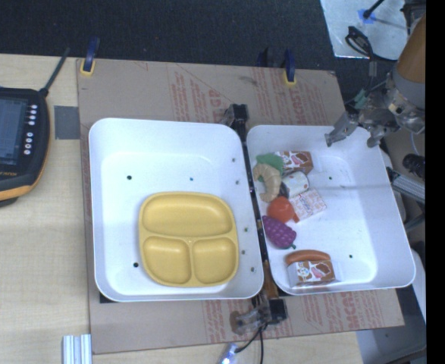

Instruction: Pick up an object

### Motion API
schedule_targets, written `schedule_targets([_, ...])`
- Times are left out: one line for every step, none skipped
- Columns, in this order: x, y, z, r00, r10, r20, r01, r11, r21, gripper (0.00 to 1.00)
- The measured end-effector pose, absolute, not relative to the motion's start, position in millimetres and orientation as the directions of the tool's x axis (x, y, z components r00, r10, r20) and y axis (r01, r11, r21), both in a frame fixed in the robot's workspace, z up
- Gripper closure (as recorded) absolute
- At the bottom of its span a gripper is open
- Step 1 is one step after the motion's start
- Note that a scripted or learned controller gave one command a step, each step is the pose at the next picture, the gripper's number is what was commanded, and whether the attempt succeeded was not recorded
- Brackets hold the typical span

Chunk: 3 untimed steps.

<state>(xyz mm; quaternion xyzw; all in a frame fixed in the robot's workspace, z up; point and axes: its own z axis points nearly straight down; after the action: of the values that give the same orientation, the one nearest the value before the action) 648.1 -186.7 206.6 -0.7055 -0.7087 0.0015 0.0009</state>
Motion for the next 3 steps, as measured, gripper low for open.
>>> schedule_targets([656.1,-135,110,-0.003,1.000,-0.004,1.000,0.004,0.012,0.00])
schedule_targets([662.0,-113,104,-0.002,1.000,-0.009,1.000,0.003,0.016,0.00])
schedule_targets([649.3,-120,104,-0.006,1.000,-0.004,1.000,0.006,0.028,0.00])
